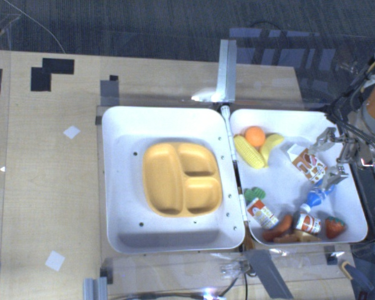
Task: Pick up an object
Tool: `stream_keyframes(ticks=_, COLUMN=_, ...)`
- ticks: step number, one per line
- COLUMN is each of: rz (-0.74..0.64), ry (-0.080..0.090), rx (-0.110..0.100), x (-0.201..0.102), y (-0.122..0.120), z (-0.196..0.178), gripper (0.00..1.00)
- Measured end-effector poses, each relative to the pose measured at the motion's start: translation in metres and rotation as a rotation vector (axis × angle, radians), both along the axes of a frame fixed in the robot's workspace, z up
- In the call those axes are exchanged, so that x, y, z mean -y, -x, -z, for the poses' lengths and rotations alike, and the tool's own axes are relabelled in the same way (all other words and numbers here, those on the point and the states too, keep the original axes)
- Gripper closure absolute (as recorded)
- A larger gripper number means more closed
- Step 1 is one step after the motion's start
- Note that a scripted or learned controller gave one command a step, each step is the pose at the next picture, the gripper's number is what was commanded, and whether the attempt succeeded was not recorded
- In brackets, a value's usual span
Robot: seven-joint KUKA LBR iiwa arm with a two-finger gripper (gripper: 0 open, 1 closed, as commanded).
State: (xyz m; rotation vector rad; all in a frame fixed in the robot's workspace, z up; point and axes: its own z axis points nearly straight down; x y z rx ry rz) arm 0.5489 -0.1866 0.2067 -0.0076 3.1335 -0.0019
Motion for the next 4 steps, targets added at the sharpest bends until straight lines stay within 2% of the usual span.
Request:
stream_keyframes(ticks=1, rz=0.172, ry=-0.002, rx=-0.004, x=0.018, y=0.028, z=0.077, gripper=0.00)
stream_keyframes(ticks=2, rz=0.349, ry=-0.003, rx=0.004, x=0.017, y=-0.052, z=0.071, gripper=0.00)
stream_keyframes(ticks=3, rz=1.049, ry=-0.008, rx=0.003, x=0.002, y=-0.062, z=0.119, gripper=0.00)
stream_keyframes(ticks=4, rz=1.039, ry=-0.011, rx=0.015, x=0.001, y=-0.065, z=0.104, gripper=1.00)
